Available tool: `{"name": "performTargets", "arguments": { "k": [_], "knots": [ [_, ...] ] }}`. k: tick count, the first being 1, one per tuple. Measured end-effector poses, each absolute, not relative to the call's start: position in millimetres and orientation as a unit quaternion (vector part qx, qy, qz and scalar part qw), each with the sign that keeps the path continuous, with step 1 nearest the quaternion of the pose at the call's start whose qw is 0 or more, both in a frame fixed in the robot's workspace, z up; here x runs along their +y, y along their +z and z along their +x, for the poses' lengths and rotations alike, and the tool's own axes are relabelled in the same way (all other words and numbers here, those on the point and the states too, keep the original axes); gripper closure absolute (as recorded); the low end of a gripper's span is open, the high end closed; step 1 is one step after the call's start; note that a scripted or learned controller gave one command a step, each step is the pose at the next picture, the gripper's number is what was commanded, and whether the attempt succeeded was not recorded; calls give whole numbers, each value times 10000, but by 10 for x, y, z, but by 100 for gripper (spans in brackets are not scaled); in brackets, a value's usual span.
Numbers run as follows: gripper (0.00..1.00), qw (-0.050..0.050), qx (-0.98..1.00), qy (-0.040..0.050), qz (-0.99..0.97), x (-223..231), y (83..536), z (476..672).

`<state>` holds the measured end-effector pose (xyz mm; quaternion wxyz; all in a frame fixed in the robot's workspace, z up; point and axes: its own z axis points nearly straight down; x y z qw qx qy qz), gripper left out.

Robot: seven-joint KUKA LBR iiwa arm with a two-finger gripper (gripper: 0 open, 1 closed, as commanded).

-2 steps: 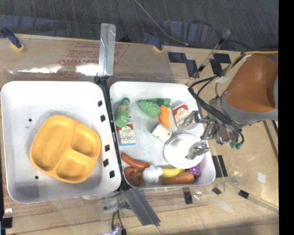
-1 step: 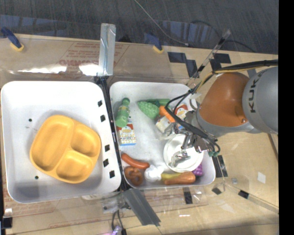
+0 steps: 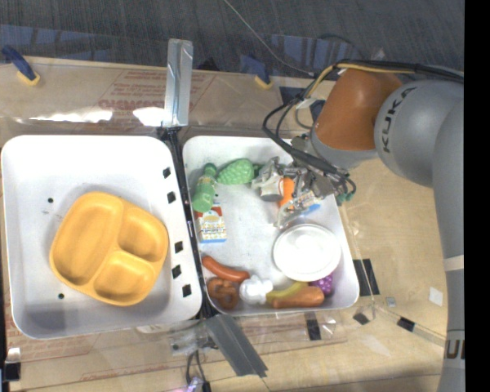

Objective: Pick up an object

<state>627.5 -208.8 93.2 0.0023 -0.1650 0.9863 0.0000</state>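
Note:
My gripper reaches down into the right bin near its upper right part, under the orange wrist band. Something orange shows at the fingertips, but cables and metal parts hide how the fingers stand. Objects lie around it in that bin: a green bumpy toy, a green bottle, a small printed packet, a white bowl, a red sausage, a brown pretzel-like piece, a white toy, a banana and purple grapes.
The left bin holds a yellow divided plate. A metal divider clamp stands between the bins at the back. Black cables loop around the wrist above the right bin's far rim.

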Motion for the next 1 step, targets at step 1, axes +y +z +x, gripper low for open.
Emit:
{"name": "performTargets", "arguments": {
  "k": [1],
  "knots": [
    [100,44,9857,0,-1682,-2063,1049,6295]
  ]
}}
